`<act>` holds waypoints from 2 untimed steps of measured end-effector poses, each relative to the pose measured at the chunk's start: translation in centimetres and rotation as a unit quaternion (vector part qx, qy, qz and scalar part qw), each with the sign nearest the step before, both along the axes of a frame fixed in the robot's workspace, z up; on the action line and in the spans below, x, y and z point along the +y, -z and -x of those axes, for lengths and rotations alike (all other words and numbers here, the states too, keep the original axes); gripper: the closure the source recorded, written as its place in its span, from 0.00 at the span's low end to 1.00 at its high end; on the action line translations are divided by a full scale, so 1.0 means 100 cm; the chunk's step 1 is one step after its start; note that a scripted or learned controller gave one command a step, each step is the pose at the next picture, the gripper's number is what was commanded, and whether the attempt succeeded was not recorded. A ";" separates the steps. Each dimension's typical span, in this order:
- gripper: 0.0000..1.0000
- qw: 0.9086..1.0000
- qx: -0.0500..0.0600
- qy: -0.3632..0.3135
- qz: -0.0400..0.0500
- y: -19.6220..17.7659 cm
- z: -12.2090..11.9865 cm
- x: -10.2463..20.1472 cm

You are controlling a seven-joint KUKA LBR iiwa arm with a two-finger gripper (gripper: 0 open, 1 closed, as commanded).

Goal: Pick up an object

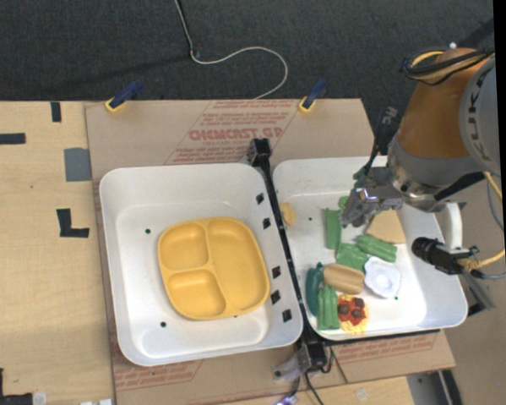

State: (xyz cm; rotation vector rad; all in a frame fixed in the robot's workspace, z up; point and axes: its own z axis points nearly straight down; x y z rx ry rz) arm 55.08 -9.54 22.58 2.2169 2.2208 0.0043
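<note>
The right bin [307, 179] holds several toy foods: a green stick [332, 228], green pieces [365, 251], a brown bun [344, 278], a white piece [382, 280], a tan slab [389, 229], a green pod [320, 300] and a red and yellow piece [352, 312]. My gripper [357, 210] hangs over the upper middle of that bin, just right of the green stick and above the green pieces. I see nothing held between its fingers.
The left bin [126, 196] carries a yellow divided plate [212, 268]. A black divider [276, 230] runs between the bins. A small yellow bit [287, 213] lies at the right bin's left wall. Cardboard [224, 131] lies under both bins, with a white cable [237, 54] behind.
</note>
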 end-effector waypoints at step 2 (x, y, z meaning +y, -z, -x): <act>1.00 1.000 0.001 -0.001 0.000 -0.005 -0.053 -0.003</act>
